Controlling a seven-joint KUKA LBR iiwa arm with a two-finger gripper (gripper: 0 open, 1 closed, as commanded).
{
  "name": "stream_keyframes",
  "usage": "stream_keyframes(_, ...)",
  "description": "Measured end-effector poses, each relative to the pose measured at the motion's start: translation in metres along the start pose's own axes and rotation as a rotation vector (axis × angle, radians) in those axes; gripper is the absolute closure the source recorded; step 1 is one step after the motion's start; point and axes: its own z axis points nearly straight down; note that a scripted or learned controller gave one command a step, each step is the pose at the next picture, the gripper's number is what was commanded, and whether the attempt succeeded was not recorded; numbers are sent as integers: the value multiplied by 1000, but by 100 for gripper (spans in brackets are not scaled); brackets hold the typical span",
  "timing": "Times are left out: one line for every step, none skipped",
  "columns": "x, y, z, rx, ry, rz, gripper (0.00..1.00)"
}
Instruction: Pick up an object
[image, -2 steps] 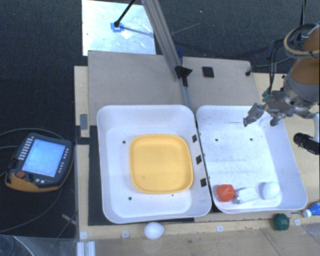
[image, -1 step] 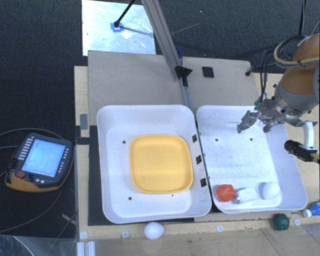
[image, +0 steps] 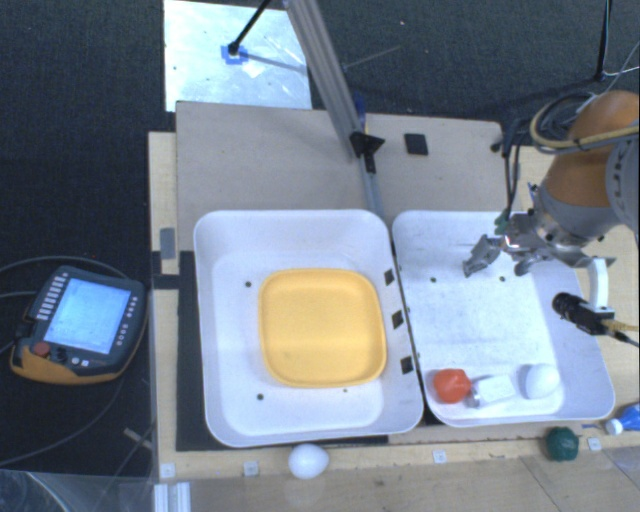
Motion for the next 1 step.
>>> stream_keyframes(-1,-5,62,2,0,0,0)
